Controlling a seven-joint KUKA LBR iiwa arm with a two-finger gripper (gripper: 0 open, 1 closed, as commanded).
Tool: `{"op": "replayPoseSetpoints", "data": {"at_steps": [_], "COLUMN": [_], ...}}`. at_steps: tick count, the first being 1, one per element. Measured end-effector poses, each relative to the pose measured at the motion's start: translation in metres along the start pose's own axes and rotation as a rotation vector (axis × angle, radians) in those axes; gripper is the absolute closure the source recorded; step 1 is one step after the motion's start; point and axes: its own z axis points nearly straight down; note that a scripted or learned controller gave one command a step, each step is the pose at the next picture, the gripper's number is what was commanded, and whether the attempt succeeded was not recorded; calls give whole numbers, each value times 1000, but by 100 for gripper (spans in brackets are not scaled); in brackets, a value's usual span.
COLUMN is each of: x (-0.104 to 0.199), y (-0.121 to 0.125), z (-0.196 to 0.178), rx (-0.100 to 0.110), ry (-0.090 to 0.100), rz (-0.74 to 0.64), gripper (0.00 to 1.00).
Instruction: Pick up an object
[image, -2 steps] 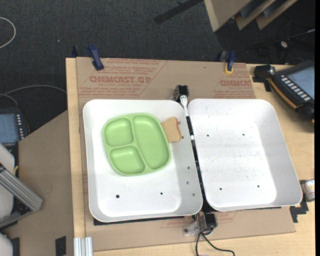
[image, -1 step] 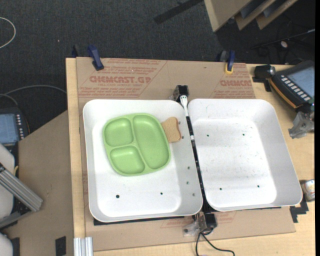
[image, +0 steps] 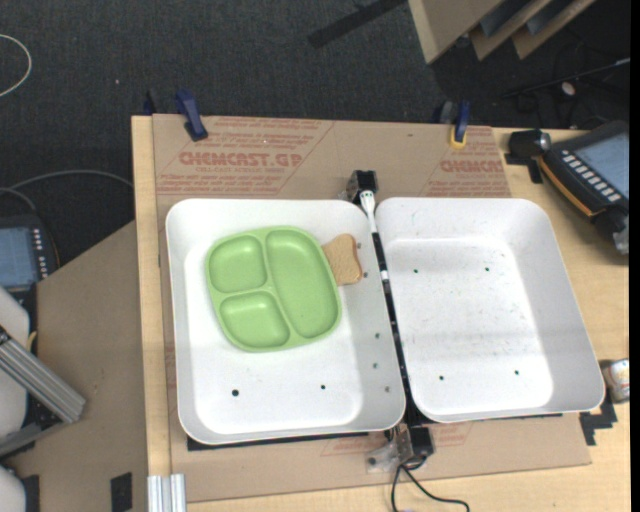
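- Presently, a green divided plate (image: 273, 289) with three compartments lies flat in the left white bin (image: 200, 400), toward that bin's far half.
- A small tan, cork-like piece (image: 344, 259) touches the plate's right rim, near the wall shared by the two bins.
- The right white bin (image: 560, 300) sits just beside the left one on the brown table (image: 300, 150).
- End effector state: cannot tell.
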Motion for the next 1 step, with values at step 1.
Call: {"op": "replayPoseSetpoints", "data": {"at_steps": [1], "x": [143], "y": [37], "z": [43], "rx": [10], "ry": [10], "rz": [-19], "gripper": [100]}}
